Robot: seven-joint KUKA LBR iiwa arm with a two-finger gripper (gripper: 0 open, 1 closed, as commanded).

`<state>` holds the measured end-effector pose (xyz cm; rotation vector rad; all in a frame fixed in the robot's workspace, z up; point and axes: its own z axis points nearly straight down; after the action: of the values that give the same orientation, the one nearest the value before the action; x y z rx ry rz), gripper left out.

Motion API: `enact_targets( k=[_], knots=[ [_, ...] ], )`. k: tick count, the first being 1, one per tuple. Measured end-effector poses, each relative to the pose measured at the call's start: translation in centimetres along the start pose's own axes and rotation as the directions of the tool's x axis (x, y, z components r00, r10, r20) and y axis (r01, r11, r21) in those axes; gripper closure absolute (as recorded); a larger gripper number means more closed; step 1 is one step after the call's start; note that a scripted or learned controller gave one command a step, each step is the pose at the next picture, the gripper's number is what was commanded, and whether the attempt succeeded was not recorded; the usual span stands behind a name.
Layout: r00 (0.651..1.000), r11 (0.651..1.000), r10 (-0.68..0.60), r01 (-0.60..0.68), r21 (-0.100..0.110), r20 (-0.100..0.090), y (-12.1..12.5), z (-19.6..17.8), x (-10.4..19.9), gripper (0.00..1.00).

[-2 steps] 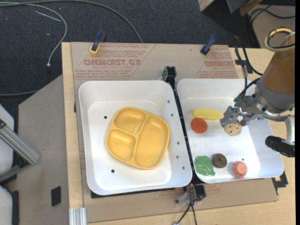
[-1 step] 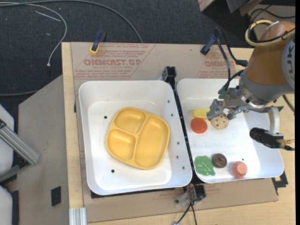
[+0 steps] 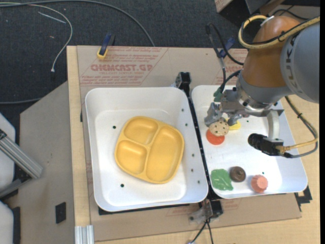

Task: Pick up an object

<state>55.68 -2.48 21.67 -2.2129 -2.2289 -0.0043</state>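
Note:
My gripper (image 3: 221, 119) hangs over the upper left part of the right bin (image 3: 294, 156). Directly under it sits a tan, dotted, cookie-like piece (image 3: 219, 128) on top of an orange-red disc (image 3: 215, 138). A small yellow piece (image 3: 235, 127) peeks out just right of the gripper. Along the bin's front lie a green leafy piece (image 3: 221, 179), a brown doughnut-shaped piece (image 3: 237, 174) and a pink piece (image 3: 259, 183). The arm's grey and orange body (image 3: 269, 60) hides the back of this bin.
The left bin (image 3: 101, 136) holds a yellow divided plate (image 3: 150, 149). A black divider (image 3: 195, 131) runs between the bins. A black fitting with a yellow cable (image 3: 265, 144) hangs off the arm over the right bin's middle.

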Motion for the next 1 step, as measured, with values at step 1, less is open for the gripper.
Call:
enact_targets(
  k=[1],
  knots=[
    [1.000, 1.000, 0.001, -0.001, 0.000, 0.000, 2.16, 0.80, 4.70, 1.00]
  ],
)
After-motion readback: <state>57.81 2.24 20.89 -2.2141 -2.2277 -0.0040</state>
